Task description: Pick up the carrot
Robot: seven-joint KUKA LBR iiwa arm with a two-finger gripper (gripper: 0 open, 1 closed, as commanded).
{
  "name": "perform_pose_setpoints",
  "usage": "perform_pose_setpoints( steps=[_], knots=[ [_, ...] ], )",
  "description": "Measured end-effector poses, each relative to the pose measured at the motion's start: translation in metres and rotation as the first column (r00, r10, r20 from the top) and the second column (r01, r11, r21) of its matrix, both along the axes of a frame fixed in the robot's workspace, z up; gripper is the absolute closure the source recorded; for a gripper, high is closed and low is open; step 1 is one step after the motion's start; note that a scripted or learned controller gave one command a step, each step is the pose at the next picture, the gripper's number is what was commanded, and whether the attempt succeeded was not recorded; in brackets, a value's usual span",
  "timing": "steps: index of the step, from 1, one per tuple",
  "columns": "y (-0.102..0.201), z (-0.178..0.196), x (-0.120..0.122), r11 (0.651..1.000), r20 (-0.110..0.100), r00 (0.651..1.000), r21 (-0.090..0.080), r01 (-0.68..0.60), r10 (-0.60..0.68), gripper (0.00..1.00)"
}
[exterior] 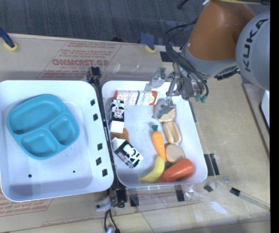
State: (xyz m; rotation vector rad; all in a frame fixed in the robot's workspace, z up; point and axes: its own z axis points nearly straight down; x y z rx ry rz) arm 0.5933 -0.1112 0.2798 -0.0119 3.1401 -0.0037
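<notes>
Hand (160, 95) open, empty, over right bin (198, 144) far end; carrot (158, 145) nearer.

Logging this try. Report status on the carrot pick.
Gripper open above right bin's far end, holding nothing. Carrot lying free mid-bin. Banana at its tip, bread roll alongside.

Grey arm (256, 38) lettered KUKA, orange band, black cables, silvery metal pincer (160, 97).
</notes>
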Motion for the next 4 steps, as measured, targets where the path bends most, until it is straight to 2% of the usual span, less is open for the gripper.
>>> perform_pose_setpoints(
  steps=[1,2,3,4],
  knots=[
    [0.0,-0.151,-0.076,1.0,-0.004,1.0,0.003,-0.01,0.01,0.0],
    [0.012,-0.186,-0.113,0.997,0.002,0.997,0.002,0.075,-0.075,0.0],
    [-0.058,-0.186,-0.046,1.0,0.003,1.0,0.0,0.014,-0.014,0.0],
    [-0.055,-0.176,-0.045,1.0,0.004,1.0,0.001,0.005,-0.005,1.0]
  ],
)
